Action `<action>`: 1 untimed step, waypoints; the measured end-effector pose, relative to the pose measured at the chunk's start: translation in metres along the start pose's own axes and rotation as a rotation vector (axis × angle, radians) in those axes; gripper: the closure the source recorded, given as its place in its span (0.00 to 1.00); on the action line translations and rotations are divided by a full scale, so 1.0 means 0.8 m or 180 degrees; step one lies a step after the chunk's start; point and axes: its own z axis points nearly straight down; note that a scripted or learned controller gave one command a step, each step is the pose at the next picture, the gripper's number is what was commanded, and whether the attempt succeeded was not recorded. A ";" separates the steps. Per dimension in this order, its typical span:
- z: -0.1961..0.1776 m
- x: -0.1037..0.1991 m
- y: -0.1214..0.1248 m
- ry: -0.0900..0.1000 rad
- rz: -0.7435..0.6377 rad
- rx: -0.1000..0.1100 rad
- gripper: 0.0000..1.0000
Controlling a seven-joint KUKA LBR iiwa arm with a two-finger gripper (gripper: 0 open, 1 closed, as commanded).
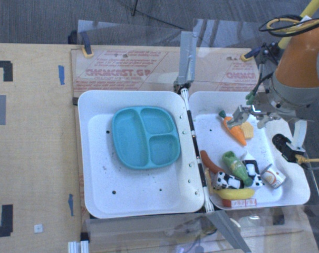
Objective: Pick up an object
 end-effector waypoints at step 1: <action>0.128 -0.034 0.040 -0.0013 0.0432 -0.0075 0.00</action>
